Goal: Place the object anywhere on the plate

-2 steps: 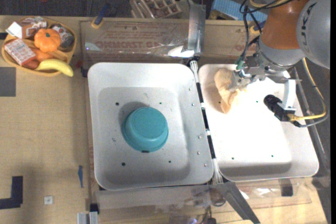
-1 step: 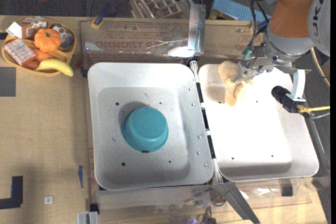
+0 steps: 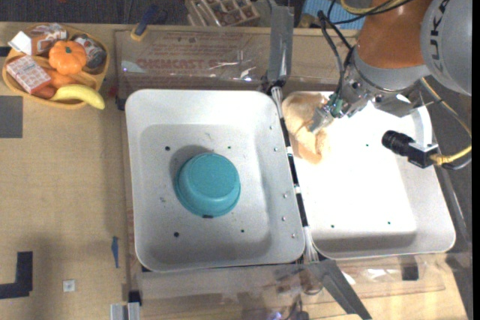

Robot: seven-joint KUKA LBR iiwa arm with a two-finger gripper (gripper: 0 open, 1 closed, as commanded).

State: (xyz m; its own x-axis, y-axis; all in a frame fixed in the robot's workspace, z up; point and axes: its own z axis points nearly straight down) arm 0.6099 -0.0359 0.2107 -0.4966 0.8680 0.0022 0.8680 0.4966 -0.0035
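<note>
A teal round plate (image 3: 208,183) lies in the middle of the left white bin (image 3: 150,124). A pale tan, lumpy object (image 3: 303,133) rests in the far left corner of the right white bin (image 3: 375,206), against the wall between the two bins. My gripper (image 3: 325,121) reaches down from the right and its tip is at the object's right side, touching or just above it. The wrist hides part of the object's upper right edge.
A basket of toy food (image 3: 52,71) with a banana and a small pumpkin stands on the bench at the far left. A black cylinder (image 3: 403,144) juts from the arm over the right bin. Boxes and cables lie beyond the bench's back edge.
</note>
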